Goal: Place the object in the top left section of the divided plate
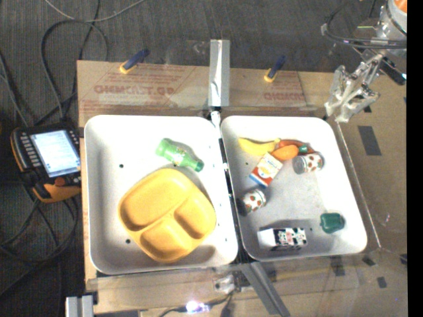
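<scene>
We are hovering the gripper outside the right bin, off its one o'clock corner; its fingers are hanging slightly parted with nothing between them. We judge the pick is not yet begun.

The plate is lying in the left bin, all three sections bare, a green bottle just beyond its twelve o'clock edge. Candidates are waiting in the right bin: banana, carrot, carton, two cans, a green cup.

Next we are needing to descend on one. Labels are too small to read.
</scene>
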### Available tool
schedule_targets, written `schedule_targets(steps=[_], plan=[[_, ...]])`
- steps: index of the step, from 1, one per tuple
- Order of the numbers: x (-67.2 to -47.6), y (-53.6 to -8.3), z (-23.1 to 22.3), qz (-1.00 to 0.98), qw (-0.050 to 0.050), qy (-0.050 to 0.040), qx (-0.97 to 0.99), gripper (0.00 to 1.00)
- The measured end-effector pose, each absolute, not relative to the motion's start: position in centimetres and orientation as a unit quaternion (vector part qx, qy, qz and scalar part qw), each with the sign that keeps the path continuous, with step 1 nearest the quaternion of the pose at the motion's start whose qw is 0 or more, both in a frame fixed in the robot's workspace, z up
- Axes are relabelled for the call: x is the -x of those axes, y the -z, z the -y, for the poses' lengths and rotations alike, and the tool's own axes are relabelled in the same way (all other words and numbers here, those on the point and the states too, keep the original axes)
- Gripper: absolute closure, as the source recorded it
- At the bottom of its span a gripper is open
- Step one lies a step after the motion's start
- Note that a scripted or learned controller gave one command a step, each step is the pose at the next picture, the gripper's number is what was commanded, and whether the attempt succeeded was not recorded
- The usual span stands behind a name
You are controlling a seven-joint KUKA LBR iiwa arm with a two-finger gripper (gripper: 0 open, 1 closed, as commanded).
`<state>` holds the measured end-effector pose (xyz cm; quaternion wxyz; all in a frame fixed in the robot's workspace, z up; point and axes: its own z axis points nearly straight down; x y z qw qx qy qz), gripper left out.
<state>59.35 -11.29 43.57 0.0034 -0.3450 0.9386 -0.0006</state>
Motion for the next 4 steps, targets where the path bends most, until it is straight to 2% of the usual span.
schedule_targets(steps=[1, 2, 3, 4], plan=[[-57.6, -39.1, -0.2, -0.861, 0.002, -0.0013, 0.509, 1.00], [-57.6, -39.1, -0.2, -0.860, 0.003, -0.0013, 0.510, 0.00], [-57.7, -40.1, -0.5, -0.860, 0.006, -0.0023, 0.510, 1.00], [-53.0, -36.6, 4.5, -0.892, 0.001, -0.0002, 0.452, 1.00]])
